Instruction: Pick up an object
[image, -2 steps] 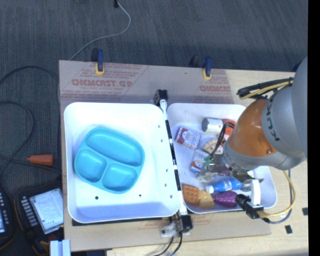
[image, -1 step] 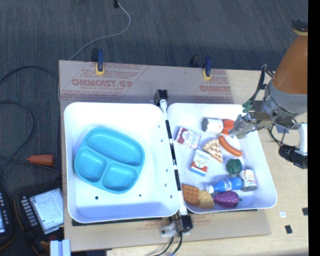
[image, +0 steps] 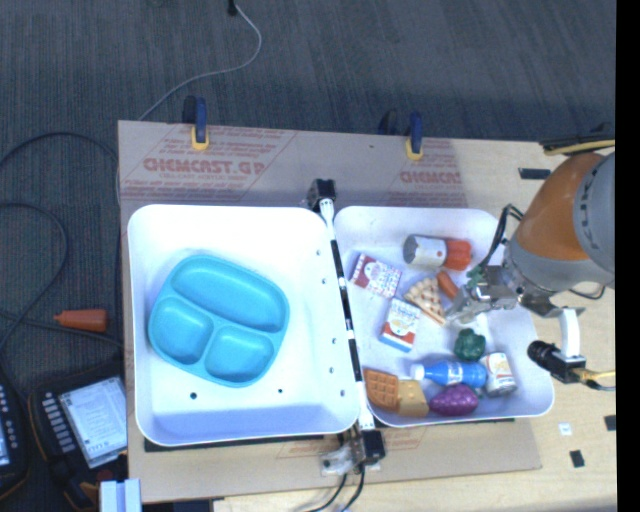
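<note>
Right bin (image: 520, 400) sits in the right half of the frame and is crowded with small toys. Left bin (image: 160, 420) has a blue divided plate (image: 218, 317) in it. The arm (image: 570, 225) comes in from the right edge, and the gripper (image: 472, 303) hangs low over the middle right of the right bin.

Gripper state: cannot tell, the metal tip is too small and cluttered to read. Nothing is visibly lifted.

No target is named. Closest candidates: orange carrot piece (image: 447, 285) just left of the tip, waffle (image: 426, 297) beside it, green pepper (image: 469, 346) just below. Farther up are a grey can (image: 426, 250) and an orange cup (image: 459, 254). Two cartons, one (image: 374, 276) upper left in the bin and one (image: 401, 325) at its centre. Along the bottom are a blue bottle (image: 456, 374), purple grapes (image: 455, 401), a bread piece (image: 381, 385) and a small jar (image: 499, 374).

Risks:
- The tip looks to sit between carrot, waffle and pepper, so a close could land in the gap and grab nothing.
- Items are packed tight; a descent may clip two at once or shove one sideways.
- The pepper is rounded and could squirt out of a pinch.
- The waffle lies flat, with little edge to catch.
- Bin wall is near on the right, so a swing that way could bump it.
</note>
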